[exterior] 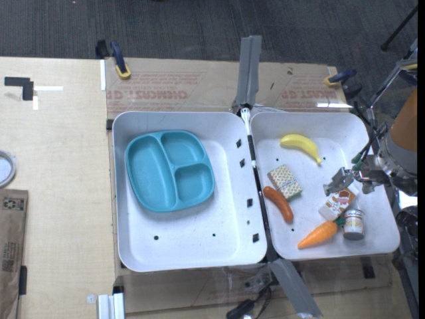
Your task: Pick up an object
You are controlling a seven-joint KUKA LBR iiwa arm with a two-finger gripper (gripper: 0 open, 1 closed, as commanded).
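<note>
Gripper [344, 181] is low over the right bin [319, 123], near its right wall, arm coming in from the right. Can't tell the finger gap from this angle, too small and cluttered, and nothing is visibly pinched between them. Directly under and just below the gripper sits a small white and red packet [336, 206]; it looks to be touching or nearly touching it, can't say which. Just below-right of the gripper a small can [353, 224] stands upright. Below it, a carrot [319, 234] lies with its long axis running lower-left to upper-right, tip pointing lower-left, green end next to the can. Left of the gripper: a patterned box [285, 181], tilted, and beside that a sausage [279, 204] lying diagonal, upper-left to lower-right. Up and left of the gripper, a banana [302, 145], long axis running left to lower-right, well apart from the fingers. Far left, the left bin [133, 244] holds a blue divided plate [170, 170].
</note>
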